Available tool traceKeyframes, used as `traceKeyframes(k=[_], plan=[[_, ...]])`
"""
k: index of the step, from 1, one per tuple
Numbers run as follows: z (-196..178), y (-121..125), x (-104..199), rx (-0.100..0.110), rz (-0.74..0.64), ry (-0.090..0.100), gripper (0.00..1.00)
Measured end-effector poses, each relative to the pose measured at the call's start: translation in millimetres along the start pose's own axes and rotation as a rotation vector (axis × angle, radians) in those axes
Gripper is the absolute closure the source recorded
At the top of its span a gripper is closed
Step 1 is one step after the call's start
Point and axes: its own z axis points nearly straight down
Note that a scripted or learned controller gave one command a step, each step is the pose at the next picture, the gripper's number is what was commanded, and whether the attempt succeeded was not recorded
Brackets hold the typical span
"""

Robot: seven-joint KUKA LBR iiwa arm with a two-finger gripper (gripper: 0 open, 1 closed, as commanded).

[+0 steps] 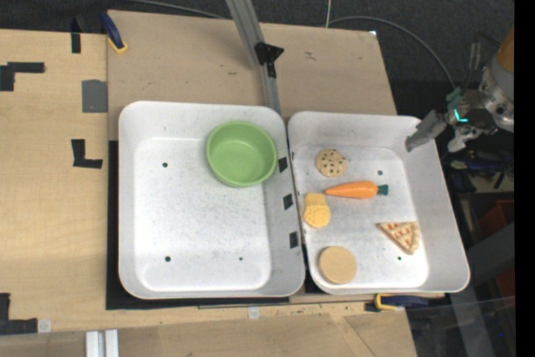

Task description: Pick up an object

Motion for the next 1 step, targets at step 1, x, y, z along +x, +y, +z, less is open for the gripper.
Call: traceKeyframes(k=[1], plan=[[45.3,4.3,4.7,0.004,0.0,0.001,0.0]])
